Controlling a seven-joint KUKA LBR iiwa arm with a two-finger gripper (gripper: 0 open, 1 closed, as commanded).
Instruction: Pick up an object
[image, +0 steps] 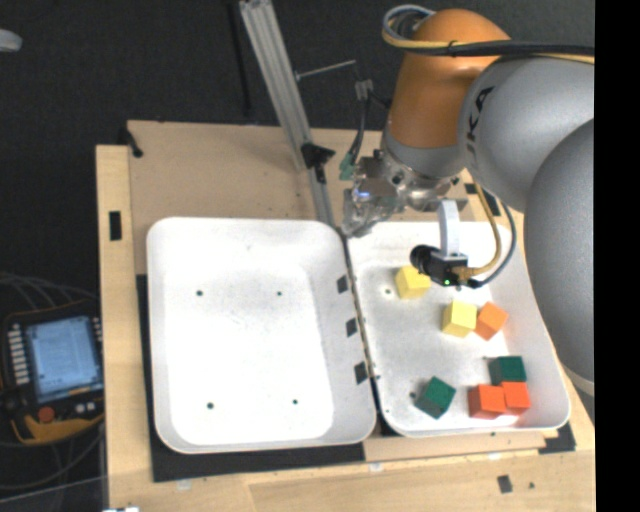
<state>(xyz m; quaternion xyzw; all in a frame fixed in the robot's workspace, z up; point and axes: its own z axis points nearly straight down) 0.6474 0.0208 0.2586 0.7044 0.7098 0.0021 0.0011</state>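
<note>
Several small blocks lie in the right bin (400, 350). A yellow block (411, 282) sits near the bin's middle, with a second yellow block (460, 318) and an orange block (491, 320) touching each other to its right. Lower down are a dark green block (435, 397), another green block (507, 369) and two red-orange blocks (497, 399) side by side. My gripper (362, 210) hangs under the orange wrist band at the right bin's far left corner, up and to the left of the nearest yellow block and apart from it.
The left bin (245, 330) stands beside the right one, with a divider rim (355, 320) between them. A slanted metal rail (285, 100) rises just behind the gripper. The grey arm covers the upper right. A handheld screen (60, 360) lies off the bench at left.
</note>
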